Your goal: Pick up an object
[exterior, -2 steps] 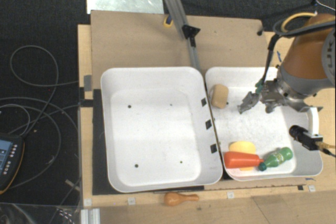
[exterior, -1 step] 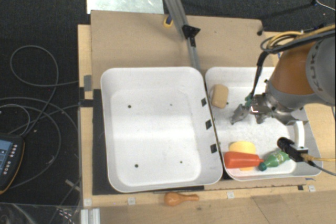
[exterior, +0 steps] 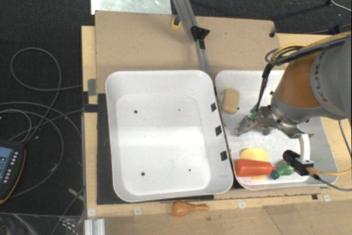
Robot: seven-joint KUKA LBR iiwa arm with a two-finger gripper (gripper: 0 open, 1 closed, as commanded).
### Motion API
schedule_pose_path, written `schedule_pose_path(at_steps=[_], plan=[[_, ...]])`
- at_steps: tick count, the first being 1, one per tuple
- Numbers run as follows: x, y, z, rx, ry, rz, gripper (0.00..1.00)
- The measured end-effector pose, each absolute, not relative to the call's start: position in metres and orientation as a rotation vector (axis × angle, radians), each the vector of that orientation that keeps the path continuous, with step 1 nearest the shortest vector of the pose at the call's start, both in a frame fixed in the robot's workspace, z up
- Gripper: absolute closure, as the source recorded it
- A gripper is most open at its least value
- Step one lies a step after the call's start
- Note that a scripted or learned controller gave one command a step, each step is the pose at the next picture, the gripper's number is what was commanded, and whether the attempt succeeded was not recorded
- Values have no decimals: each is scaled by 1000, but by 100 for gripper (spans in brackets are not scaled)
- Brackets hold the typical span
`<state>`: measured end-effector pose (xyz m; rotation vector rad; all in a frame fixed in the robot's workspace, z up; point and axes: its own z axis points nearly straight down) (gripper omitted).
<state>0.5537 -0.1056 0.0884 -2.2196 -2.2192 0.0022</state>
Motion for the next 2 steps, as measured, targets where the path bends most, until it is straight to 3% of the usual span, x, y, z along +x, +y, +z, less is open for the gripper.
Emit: schedule_pose_path(at_steps=[1, 2], plan=[[555, -106, 101, -2224, -2221, -3, 100], [564, -110, 148, -2221, -2230, -6, 100]])
